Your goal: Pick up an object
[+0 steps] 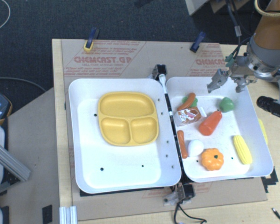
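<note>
**Hovering over the right bin, gripper open and holding nothing**

Reaching in from the right, the grey arm with its orange band carries the gripper (229, 82) above the far part of the right bin (261, 164). Its two fingers (217, 82) are spread apart with a clear gap between them, and nothing sits in that gap.

Just below the gripper, toward the near side, a small green ball (227, 104) lies on the bin floor. Beside it, a red-orange pepper (210, 122) lies at a slant, its narrow end close to the ball. To the left of the pepper sits a small white packet with a red print (188, 116), and a little carrot (187, 101) lies tilted just beyond it. Along the bin's left wall a thin orange stick (182, 143) lies lengthwise, with a white egg (195, 147) touching or nearly touching its side. An orange pumpkin (212, 159) stands just beside the egg, toward the near edge. A yellow corn cob (242, 149) lies apart from the pumpkin, nearer the right wall.

The left bin (84, 162) holds a yellow divided tray (128, 117) with three compartments, set toward its far half.
</note>
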